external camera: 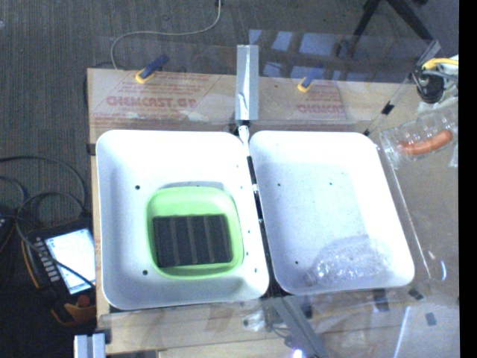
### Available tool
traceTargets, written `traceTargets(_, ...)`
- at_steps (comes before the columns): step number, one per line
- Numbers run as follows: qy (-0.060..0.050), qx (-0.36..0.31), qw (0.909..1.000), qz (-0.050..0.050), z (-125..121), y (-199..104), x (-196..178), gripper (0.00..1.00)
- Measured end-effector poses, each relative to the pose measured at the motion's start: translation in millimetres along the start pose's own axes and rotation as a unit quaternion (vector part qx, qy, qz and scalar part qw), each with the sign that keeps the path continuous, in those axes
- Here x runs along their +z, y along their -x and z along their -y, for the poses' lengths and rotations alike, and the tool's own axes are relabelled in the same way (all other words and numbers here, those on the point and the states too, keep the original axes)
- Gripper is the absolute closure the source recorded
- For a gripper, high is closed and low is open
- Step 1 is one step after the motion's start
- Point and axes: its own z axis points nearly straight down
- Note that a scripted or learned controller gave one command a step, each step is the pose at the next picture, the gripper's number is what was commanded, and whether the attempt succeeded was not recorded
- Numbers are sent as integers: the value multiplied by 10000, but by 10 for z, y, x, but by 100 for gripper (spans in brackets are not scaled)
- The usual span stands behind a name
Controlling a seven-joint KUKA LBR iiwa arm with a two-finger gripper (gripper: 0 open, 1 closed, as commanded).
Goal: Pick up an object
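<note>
Faint, blurred grey arm (408,134), orange band (426,143) above wrist.

A clear, crumpled object (349,261) blurs into the right bin's (328,192) near corner; an orange band (425,144) smears at the frame's edge.

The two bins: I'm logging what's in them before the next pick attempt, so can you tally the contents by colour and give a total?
Green: 1, the green tray with dark slots, lying in the left bin.
Clear: 1, the crumpled clear plastic item, in the near corner of the right bin.
Total: 2
</note>
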Motion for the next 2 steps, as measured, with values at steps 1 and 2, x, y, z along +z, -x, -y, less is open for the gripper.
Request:
traceTargets(1, -4, -9, 10000, -1, 305, -17, 0, 0)
traceTargets(2, -5, 2, 10000, -1, 369, 86, 1, 0)
